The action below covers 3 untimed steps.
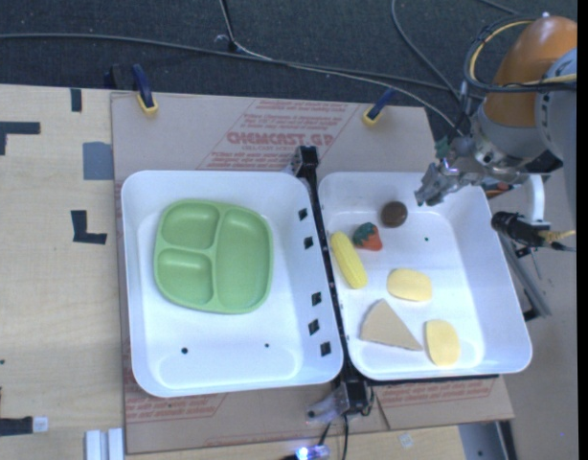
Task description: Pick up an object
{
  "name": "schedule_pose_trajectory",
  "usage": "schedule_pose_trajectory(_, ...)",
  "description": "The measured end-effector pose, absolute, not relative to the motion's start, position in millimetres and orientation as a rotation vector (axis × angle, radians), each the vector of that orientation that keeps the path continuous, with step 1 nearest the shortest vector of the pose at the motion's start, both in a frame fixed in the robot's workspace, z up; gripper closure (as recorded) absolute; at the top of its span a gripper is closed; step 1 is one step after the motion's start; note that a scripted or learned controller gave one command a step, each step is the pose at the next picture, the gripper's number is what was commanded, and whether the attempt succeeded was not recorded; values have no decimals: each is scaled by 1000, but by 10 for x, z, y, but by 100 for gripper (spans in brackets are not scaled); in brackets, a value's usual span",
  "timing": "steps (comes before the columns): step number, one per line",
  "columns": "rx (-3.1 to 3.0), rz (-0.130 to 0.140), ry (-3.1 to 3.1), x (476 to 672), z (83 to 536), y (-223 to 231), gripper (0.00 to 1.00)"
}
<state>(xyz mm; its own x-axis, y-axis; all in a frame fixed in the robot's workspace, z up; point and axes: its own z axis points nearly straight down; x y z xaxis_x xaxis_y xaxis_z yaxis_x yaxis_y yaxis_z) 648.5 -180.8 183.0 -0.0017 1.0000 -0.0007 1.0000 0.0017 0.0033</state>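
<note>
the fingers (pixel 431 192) hang over the far right corner of the right bin (pixel 486 286), carrying nothing; whether they stand wide or narrow i cannot tell, the tips being too small and blurred against the white wall.

to do this step well, i judge the arm should pick one target and come straight down over its middle, with the fingers set across the narrow side of the thing so both pads land on it. the nearest candidate is the small dark brown ball (pixel 394 214), lying just beside the fingers, toward the bin's centre and slightly nearer the camera, apart from them and not between them. being round, it may roll away if one pad touches first.

farther off lie a small carrot-like toy (pixel 368 237), orange with a green top, beside a yellow corn cob (pixel 349 260), then a yellow oval piece (pixel 409 285), a tan wedge (pixel 387 327) and another yellow piece (pixel 441 342). the left bin (pixel 141 257) holds a green divided plate (pixel 214 257).
</note>
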Motion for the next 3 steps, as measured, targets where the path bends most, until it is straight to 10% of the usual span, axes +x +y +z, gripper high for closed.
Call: schedule_pose_trajectory(3, 2216, 0, 2230, 6293, 2374, -778, 100)
